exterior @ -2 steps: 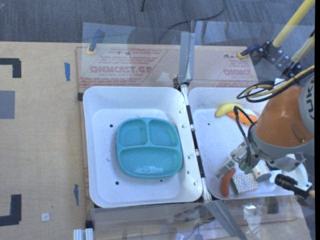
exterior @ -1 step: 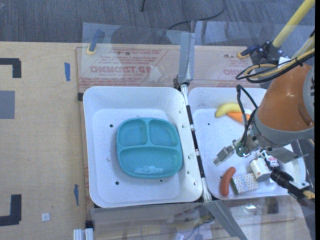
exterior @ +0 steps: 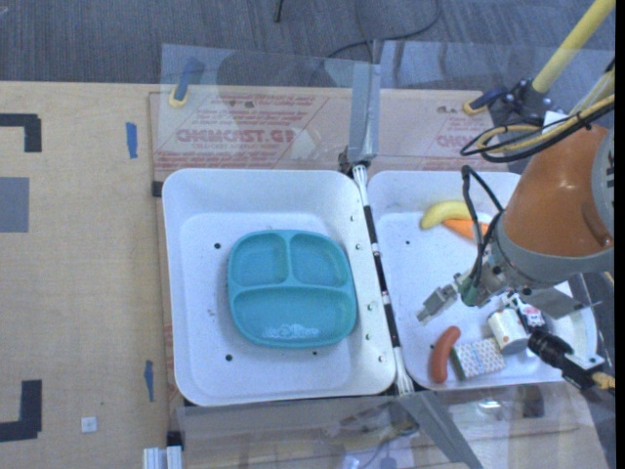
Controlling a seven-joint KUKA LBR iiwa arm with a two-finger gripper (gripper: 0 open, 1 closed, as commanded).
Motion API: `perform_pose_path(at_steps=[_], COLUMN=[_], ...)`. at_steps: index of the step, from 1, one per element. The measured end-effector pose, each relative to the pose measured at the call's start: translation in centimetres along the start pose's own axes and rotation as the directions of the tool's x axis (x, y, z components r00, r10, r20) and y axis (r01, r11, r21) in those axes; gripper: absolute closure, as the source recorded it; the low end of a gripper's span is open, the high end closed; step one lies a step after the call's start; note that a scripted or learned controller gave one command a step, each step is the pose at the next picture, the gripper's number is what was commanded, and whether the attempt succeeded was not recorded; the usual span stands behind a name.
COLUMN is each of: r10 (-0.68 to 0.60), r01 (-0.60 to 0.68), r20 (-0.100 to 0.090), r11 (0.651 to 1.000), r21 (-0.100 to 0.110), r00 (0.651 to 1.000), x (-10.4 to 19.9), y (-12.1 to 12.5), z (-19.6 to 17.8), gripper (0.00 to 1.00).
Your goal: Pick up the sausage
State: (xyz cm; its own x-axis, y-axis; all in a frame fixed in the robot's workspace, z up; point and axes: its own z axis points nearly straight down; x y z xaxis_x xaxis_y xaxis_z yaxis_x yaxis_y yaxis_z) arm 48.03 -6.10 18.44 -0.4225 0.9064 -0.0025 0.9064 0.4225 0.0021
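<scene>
The sausage (exterior: 442, 353), reddish-brown and short, lies near the front edge of the right bin (exterior: 410, 252). My gripper (exterior: 437, 302) hangs low over the right bin, a little behind the sausage and apart from it. Nothing shows between it and the sausage. The arm's orange band and grey wrist (exterior: 552, 213) cover the bin's right part.
A yellow banana (exterior: 441, 212) and an orange carrot (exterior: 461, 228) lie at the back of the right bin. A patterned small box (exterior: 479, 358) and a white can (exterior: 506, 328) sit just right of the sausage. The left bin (exterior: 195, 213) holds a teal divided plate (exterior: 291, 288).
</scene>
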Motion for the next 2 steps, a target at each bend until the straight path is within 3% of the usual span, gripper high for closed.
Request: perform_pose_path(at_steps=[1, 2], r10=[-0.162, -0.261], r01=[0.162, 0.261], r20=[0.002, -0.002], r11=[0.987, 0.965], r21=[-0.001, 0.0], r00=[0.987, 0.965], x=[-6.1, -4.3], y=[-2.8, -2.1], z=[-4.0, 8.5], gripper=[0.0, 0.0])
